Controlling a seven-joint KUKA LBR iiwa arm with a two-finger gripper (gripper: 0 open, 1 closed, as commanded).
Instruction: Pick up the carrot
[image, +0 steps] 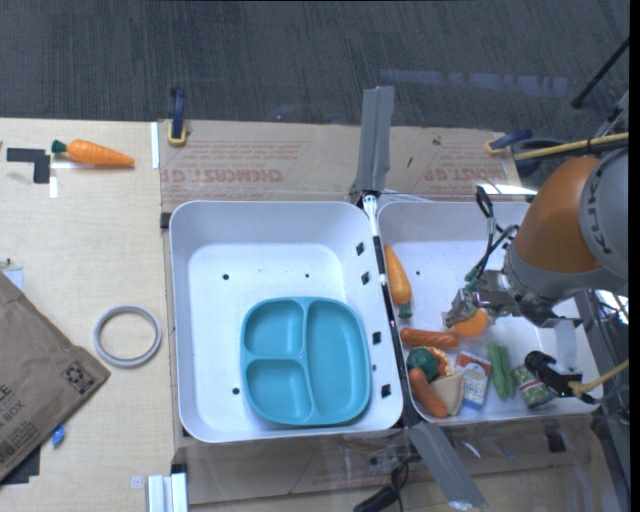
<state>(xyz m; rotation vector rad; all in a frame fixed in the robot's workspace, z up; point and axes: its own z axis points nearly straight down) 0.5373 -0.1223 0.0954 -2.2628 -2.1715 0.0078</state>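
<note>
End effector: low in the right bin, fingers clamped on a small orange piece, apart from the carrot by the divider.

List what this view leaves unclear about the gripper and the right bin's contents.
- Gripper: the wrist and cables cover it, so its grip on the orange piece is unclear.
- Food pile in the right bin: items overlap and are too small to name.
- Arm: cut off by the right edge.
</note>
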